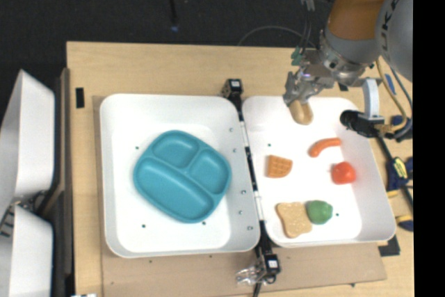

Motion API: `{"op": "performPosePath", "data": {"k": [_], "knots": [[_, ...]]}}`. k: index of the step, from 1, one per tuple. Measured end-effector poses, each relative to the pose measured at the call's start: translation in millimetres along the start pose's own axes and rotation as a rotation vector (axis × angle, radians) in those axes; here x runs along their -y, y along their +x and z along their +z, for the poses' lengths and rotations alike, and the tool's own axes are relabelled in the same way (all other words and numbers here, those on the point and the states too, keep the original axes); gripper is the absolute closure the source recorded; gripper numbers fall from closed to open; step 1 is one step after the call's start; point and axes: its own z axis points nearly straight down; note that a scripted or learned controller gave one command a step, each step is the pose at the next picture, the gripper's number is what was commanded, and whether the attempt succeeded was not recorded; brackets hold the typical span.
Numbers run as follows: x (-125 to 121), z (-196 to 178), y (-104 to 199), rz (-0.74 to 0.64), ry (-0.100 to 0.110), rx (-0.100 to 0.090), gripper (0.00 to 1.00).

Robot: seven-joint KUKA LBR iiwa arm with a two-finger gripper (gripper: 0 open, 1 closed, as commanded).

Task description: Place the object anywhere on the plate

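A blue divided plate (182,176) lies in the left bin (118,149). My gripper (300,99) hangs over the far edge of the right bin (368,219). A small tan, rounded food piece (302,114) sits between its fingertips and the gripper is shut on it. The piece hangs just above the bin floor, well to the right of the plate and beyond the divider between the bins.
In the right bin lie an orange waffle piece (278,167), an orange sausage-shaped item (325,146), a red tomato-like item (343,172), a tan bread slice (293,218) and a green item (320,211) touching it.
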Motion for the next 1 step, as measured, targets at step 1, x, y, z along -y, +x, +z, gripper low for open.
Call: {"op": "performPosePath", "data": {"k": [1], "knots": [[30.9,8.4,38.0,0.002,0.001,0.002,1.0]]}}
